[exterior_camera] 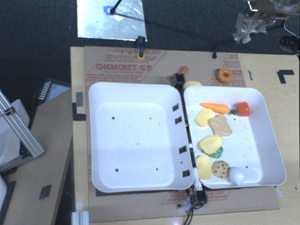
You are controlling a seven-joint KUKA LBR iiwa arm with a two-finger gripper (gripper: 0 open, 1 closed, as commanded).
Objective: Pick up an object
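Claw: the claw (251, 23) hung high past the bench's far right corner, over the dark floor. I could not tell how it stood. It was well apart from both bins.
Right bin: the right bin (271, 139) held all the toy food, mostly by its left wall.
Carrot: a carrot (214, 108) lay near the far edge, pointing left.
Red toy: a red toy (242, 108) sat just beside the carrot's thick end.
Cracker: a tan cracker (219, 125) lay in the middle, touching a pale yellow piece (204, 117) on its left.
Lemon: a yellow lemon (210, 144) sat lower, with a green bit (217, 152) at its near side.
Cookie: a brown cookie (220, 169) lay near the front edge, between a yellow chunk (203, 166) and a white ball (236, 176).
Left bin: the left bin (136, 137) showed a bare white floor with small dark dots.
Donut: a donut (225, 75) lay on the bench behind the right bin.
Yellow lump: a yellow lump (191, 85) peeked over the right bin's far left corner.
Clips: black clips (180, 135) joined the two bins.
Bench: the bench (154, 62) was tan board with red print.
Room: a shiny sheet (111, 12) lay on the dark floor (37, 27) behind the bench. A metal rail (18, 130) stood at the left.
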